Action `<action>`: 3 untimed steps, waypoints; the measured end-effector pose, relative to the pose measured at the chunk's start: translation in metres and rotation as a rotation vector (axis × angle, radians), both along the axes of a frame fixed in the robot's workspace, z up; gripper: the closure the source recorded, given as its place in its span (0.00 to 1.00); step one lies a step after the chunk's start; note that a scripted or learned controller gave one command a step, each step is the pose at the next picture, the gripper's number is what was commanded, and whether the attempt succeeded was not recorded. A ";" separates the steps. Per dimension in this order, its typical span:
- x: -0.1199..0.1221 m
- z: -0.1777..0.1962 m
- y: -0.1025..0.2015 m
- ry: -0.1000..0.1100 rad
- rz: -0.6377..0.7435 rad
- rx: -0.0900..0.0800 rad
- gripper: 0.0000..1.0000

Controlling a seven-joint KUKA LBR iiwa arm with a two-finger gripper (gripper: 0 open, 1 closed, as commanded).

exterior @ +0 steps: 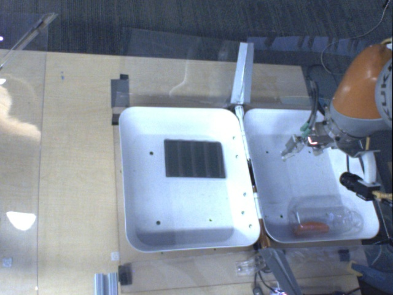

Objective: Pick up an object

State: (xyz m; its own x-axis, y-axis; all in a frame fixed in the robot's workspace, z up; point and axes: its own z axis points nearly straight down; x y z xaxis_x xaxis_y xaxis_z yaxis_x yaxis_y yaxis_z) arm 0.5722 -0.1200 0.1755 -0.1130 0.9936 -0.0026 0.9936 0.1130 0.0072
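Task object: a clear plastic bottle-like container with something orange-red inside (320, 221), lying on its side in the near right corner of the right shallow white bin (270, 165). Long axis runs roughly left-right across the view, close to parallel with the bin's near wall. The orange-red part sits at the left end, low against the near wall; the transparent body extends right from it. Which end is the neck, can't tell, since the clear plastic washes out against the white floor and only faint outlines and glints show. The hand (299, 143) hangs over the far half of the same bin, well apart from the container, tips pointing left toward the divider between the bins. Nothing visible between the fingers; whether they are spread or closed, can't tell, as they read as a small blurry metallic cluster. Grey arm with orange band (362, 88) comes in from the right and is cut off by the frame edge. It hides part of the right bin's right wall. Left shallow white bin (132, 165) has a dark ribbed rectangular pad (194, 158) lying flat on its floor, long side left-right. Both bins sit on the light wooden table (67, 165); glare patches on the table's left side.
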 end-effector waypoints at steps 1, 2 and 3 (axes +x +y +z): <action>0.002 0.011 0.001 -0.007 0.006 -0.001 1.00; 0.002 0.011 0.001 -0.006 0.006 -0.001 0.00; 0.008 0.023 -0.066 0.000 -0.181 0.000 0.00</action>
State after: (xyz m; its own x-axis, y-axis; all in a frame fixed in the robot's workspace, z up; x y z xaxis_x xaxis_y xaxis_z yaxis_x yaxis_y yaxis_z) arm 0.5801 -0.1862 0.1985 0.0681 0.9977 -0.0021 0.9977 -0.0681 0.0073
